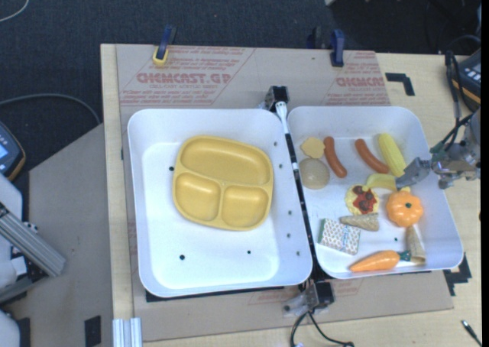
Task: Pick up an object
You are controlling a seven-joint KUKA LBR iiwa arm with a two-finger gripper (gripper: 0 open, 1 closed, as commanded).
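Over the right bin's (439, 219) far edge, the claw (416, 172) hangs low beside the pumpkin (404, 209) and banana (380, 182), likely lining up a grab among crowded toy food, though its spread can't be told.

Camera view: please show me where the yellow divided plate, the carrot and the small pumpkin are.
yellow divided plate (223, 182), camera view, on the ridge between its compartments.
carrot (374, 261), camera view, on the middle of its orange body.
small pumpkin (404, 209), camera view, on its orange front.
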